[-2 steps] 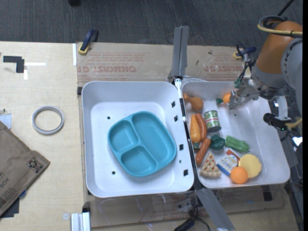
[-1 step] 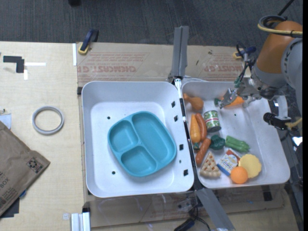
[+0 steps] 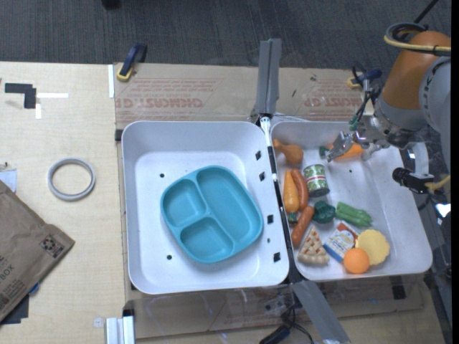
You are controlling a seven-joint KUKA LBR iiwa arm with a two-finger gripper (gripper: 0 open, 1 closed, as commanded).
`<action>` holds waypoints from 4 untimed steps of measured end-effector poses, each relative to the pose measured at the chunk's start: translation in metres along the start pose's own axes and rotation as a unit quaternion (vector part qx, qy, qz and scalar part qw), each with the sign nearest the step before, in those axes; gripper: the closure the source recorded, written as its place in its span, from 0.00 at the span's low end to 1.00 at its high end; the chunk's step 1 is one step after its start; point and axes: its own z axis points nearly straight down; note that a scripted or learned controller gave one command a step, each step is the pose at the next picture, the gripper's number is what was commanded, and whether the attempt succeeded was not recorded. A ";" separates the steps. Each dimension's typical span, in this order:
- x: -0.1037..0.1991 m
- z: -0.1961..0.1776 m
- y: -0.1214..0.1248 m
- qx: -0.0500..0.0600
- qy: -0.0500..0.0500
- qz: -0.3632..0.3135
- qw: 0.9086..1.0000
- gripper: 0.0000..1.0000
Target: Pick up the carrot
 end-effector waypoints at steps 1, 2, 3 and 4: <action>0.000 0.000 0.000 0.000 0.000 0.000 1.000 0.00; 0.000 0.000 0.000 0.000 0.000 0.000 1.000 0.00; 0.000 0.000 0.000 0.000 0.000 0.000 1.000 0.00; 0.000 0.000 0.000 0.000 0.000 0.000 1.000 0.00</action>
